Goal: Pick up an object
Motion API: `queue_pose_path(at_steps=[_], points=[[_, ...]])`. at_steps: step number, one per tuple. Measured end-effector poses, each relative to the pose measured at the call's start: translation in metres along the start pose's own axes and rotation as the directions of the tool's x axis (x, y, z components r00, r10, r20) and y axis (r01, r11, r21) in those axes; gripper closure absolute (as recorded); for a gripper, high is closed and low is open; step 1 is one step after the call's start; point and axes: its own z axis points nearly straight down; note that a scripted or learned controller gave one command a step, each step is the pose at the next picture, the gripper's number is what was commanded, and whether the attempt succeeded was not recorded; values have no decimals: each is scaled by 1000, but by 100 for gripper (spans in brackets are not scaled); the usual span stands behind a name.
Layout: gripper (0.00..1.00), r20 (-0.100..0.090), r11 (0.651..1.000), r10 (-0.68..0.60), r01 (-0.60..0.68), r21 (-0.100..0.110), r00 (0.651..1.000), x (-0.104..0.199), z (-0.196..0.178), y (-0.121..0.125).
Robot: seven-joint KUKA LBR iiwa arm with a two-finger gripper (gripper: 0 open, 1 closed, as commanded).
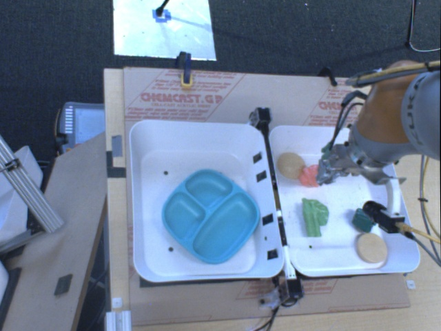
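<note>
Figure: 1 arm (400,109) reaching from the right over the right bin (413,257), with its hand (329,168) lowered at the far-left part of that bin. The step in hand appears to be the approach and descent onto a target, not yet a lift. The hand sits just beside, perhaps touching, a small pink object (309,175), which lies on the bin floor at the hand's left edge. Whether the hand is spread or pressed together cannot be told from this slant; nothing is visibly pinched.

Likely target: the pink object, lying just right of a tan round object (290,164), the 2 touching or nearly so. If so, the next move calls for settling squarely over the pink piece and closing on it without nudging its tan neighbour, then rising straight up.

Other candidates in the right bin: a green object (314,216) lying flat near the middle, nearer than the hand and apart from it; a dark teal block (363,219) to the right; a flat tan disc (371,247) in the near-right corner.

Left bin (148,185): 1 blue divided plate (210,214) with 3 compartments, resting on the floor, well apart from the hand. Both bins stand side by side on the table (114,205).
</note>
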Motion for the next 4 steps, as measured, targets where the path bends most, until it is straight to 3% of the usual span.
queue_pose_path(at_steps=[2,4], points=[[100,1,1000,0,0,0,1000,2,-103,-15],[100,-2,1000,-4,4,6,1000,105,-82,-3]])
